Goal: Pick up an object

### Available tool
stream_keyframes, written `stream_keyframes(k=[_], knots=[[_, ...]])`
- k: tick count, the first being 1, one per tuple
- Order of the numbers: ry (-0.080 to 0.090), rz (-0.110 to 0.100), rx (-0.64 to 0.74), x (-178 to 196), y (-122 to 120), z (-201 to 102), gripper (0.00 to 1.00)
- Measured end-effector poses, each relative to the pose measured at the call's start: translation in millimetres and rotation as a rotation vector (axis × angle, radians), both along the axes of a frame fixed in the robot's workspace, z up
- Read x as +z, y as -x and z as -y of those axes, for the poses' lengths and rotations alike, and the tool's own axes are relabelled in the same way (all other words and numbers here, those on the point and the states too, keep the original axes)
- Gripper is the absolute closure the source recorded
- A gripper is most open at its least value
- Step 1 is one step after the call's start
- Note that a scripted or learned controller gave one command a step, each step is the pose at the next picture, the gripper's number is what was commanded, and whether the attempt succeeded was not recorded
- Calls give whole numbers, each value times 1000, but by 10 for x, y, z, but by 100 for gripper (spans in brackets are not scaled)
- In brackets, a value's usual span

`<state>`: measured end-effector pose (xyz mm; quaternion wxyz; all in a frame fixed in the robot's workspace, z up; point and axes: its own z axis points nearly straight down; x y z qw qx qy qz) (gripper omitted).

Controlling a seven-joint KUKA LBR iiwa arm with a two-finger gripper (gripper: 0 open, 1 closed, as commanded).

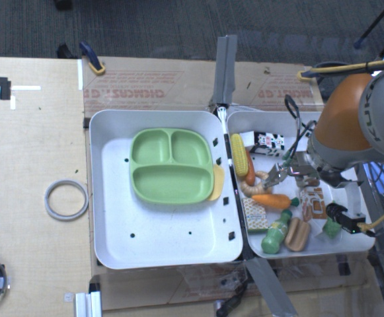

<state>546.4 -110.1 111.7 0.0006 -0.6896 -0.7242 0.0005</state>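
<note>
We see an evenly lit, fairly bright scene under soft overhead light. The left white bin (106,197) shows mild glare on its floor and faint shadows beneath the green divided plate (172,166). The dark floor (178,12) looks dim. Small objects in the right bin (350,243) appear slightly soft.

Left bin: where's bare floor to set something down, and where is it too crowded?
In the left bin, bare floor runs below the green divided plate to the near wall, with a narrower strip along its left side. The right bin is crowded: corn, carrot, hot dog and the gripper.
</note>
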Motion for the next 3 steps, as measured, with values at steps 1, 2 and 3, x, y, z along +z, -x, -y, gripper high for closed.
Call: stream_keyframes(k=[1,2,3], knots=[[-1,18,-109,-128,259,-143,0],[-1,15,-179,-153,418,-141,0],[2,0,-80,798,-248,-294,0]])
